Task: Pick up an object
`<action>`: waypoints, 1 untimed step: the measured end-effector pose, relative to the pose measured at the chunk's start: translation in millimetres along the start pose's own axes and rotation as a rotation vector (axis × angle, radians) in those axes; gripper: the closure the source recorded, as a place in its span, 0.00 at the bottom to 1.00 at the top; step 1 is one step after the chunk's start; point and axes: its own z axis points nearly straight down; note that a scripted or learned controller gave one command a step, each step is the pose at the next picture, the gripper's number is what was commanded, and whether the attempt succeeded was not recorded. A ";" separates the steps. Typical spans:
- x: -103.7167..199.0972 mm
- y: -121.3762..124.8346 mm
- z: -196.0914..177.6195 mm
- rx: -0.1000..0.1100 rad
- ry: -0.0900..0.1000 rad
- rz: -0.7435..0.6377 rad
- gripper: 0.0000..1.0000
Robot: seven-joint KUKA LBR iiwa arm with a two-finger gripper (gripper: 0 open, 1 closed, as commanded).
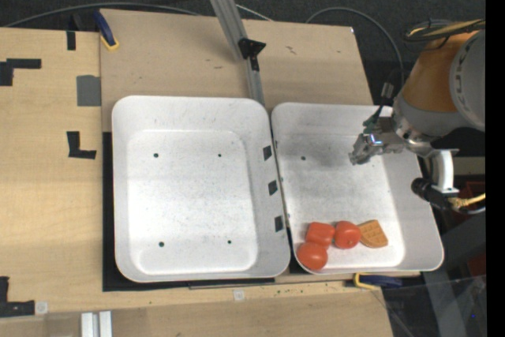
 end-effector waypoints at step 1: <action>0.6 -8.9 -53.4 -0.001 0.000 0.001 1.00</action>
